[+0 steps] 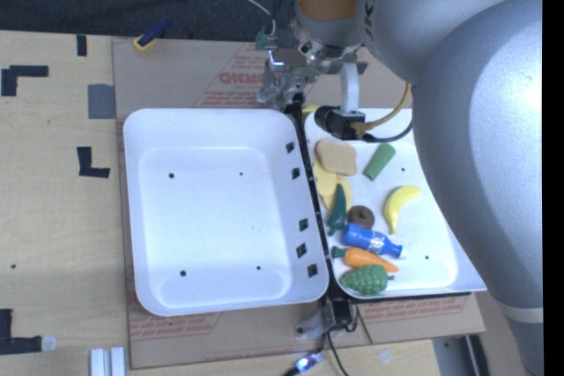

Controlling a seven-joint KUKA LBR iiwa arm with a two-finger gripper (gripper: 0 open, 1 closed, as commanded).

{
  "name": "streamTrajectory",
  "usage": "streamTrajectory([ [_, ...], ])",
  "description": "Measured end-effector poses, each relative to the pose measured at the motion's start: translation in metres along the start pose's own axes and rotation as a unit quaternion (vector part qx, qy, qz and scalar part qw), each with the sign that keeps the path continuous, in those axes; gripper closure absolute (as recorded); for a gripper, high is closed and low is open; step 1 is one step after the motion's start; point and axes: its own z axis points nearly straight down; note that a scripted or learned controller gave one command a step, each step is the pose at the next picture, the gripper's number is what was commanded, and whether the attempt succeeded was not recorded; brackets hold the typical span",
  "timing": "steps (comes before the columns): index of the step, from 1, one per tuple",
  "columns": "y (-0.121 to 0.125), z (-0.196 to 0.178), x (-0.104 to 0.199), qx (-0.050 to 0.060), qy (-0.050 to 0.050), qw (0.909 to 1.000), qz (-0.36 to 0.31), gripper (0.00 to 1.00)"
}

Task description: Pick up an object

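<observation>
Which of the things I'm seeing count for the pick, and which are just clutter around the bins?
For the pick, all in the right bin:
tan block
green block
banana
blue bottle
carrot
brown ring
gripper

Lying about:
left bin
yellow-blue clip
cardboard sheet

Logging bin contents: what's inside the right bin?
Right bin holds a tan block, green block, banana, brown ring, blue bottle, carrot and green bumpy piece. The arm covers its far right part.
</observation>
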Motion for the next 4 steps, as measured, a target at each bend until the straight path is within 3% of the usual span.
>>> streamTrajectory([
  [1,-0.009,0.045,0.028,0.004,-0.002,1.0,0.003,1.0],
  [2,-0.033,-0.044,0.039,-0.002,0.0,1.0,0.002,1.0],
  [3,-0.085,-0.02,0.146,0.004,0.0,1.0,-0.002,1.0],
  [4,-0.095,-0.14,0.145,-0.004,0.001,1.0,0.002,1.0],
])
